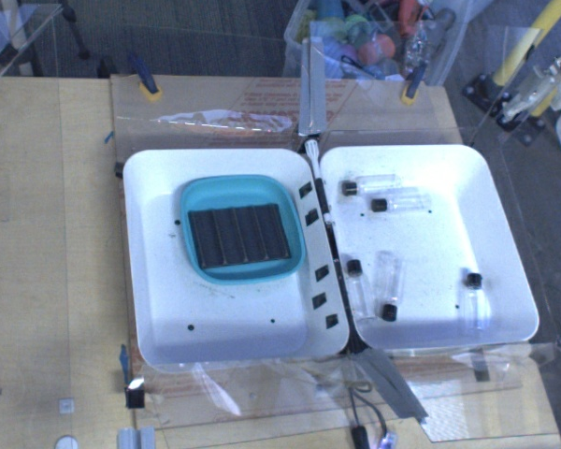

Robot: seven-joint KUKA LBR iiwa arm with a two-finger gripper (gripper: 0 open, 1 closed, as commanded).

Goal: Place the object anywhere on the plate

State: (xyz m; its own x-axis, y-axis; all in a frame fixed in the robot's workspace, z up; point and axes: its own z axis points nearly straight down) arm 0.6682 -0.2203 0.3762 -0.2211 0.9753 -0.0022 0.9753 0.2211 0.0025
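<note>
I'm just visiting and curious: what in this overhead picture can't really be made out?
- Clear vials in the right bin: see-through bodies fade into the white floor; camera view shows mostly black caps.
- Dark slab on the teal plate: too small to identify.
- Toy tub: cut off by the top edge.

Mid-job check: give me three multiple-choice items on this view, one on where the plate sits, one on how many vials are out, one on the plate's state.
1. The teal plate sits in:
A. the left bin
B. the right bin
C. the bare bench

2. Clear vials with black caps in the right bin:
A. two
B. five
C. nine

3. On the plate lies:
A. a vial
B. a dark ribbed slab
C. a red cup

Answers: 1 A, the plate rests inside the left bin. 2 B, five black caps show, one on each vial. 3 B, the dark ribbed slab covers its middle, no vial there.
</note>
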